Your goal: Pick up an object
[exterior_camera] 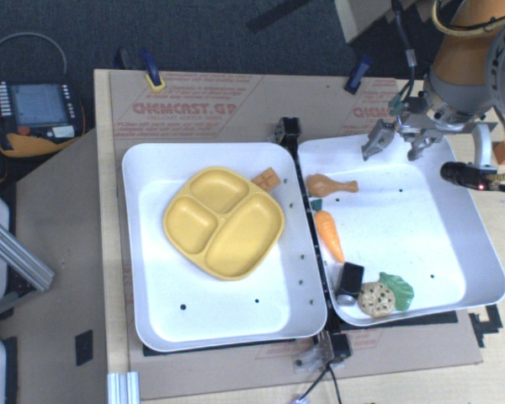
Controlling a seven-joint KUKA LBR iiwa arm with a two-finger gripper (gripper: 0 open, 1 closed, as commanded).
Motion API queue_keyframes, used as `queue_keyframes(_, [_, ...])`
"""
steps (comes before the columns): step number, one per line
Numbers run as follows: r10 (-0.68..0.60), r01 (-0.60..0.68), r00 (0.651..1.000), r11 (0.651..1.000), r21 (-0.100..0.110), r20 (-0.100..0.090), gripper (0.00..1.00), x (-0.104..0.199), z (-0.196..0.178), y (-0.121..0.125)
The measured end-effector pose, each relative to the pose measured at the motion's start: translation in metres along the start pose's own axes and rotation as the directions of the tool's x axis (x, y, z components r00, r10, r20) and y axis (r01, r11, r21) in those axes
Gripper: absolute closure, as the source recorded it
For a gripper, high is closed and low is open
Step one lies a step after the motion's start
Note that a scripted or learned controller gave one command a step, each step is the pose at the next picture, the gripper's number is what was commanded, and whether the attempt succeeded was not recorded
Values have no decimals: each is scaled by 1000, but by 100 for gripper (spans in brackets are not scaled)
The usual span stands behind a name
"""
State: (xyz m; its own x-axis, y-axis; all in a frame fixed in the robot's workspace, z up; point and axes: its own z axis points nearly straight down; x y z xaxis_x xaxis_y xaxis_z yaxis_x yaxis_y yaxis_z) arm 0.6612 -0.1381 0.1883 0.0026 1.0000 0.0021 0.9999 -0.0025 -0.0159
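The gripper (397, 141) hangs over the far edge of the right bin (454, 225), its two fingers (375, 144) spread wide apart with nothing between them. Behind them the grey wrist rises toward the orange band of the arm (475, 23), which comes in over the bin's far right corner.

The nearest pickable thing is the toy chicken drumstick (330, 185), lying on the bin floor near the far left corner, just beside the wall shared with the left bin (151, 242). From the jaws it lies toward the bin's left wall and a little toward the near edge. Its long axis runs roughly across the bin, left to right, thick end toward the shared wall, so the open fingers would probably need to straddle its narrow width after a short shift and descent.

Further on, a toy carrot (328, 235) lies along the same wall, its long axis running far to near. At the near left corner sit a small black block (350, 278), a cookie (373, 298) and a green leafy piece (397, 289), close together.

In the left bin a yellow divided plate (224, 222) rests near the middle, with a small brown block (267, 178) at its far right rim.
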Motion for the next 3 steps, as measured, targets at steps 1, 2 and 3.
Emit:
queue_keyframes(1, [-3,3,1000,1000,-15,2,0,0,-9,3])
queue_keyframes(2, [-2,2,1000,1000,-8,1,0,1,55,2])
queue_keyframes(3, [-4,4,1000,1000,-22,5,0,0,98,6])
